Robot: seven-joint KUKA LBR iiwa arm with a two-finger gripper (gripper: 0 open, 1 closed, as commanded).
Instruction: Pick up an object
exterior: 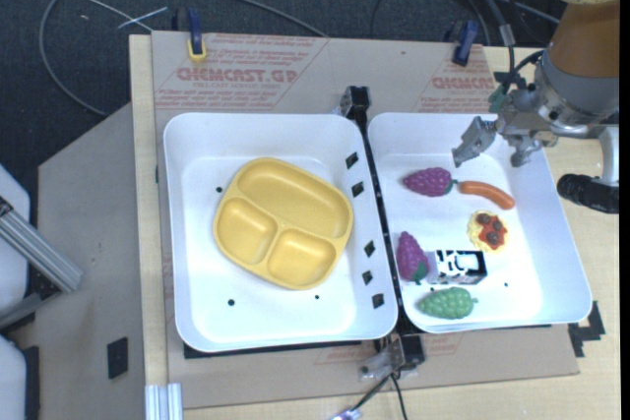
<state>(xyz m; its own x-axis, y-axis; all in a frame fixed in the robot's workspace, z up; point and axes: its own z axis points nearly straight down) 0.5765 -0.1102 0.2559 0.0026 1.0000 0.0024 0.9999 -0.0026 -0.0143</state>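
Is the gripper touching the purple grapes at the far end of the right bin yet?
Apart. The camera view shows bare white bin floor between the gripper and the purple grapes; nothing sits between its fingers.

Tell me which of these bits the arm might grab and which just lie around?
For the job: purple grape bunch, orange carrot, purple toy, green grape bunch, yellow-red piece, black-white block, gripper.
Lying about: yellow divided plate, blue clamps.

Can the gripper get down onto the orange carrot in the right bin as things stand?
Probably yes. The gripper hangs just above the right bin, close to the carrot, which lies bare on the floor with only the purple grapes touching its left end.
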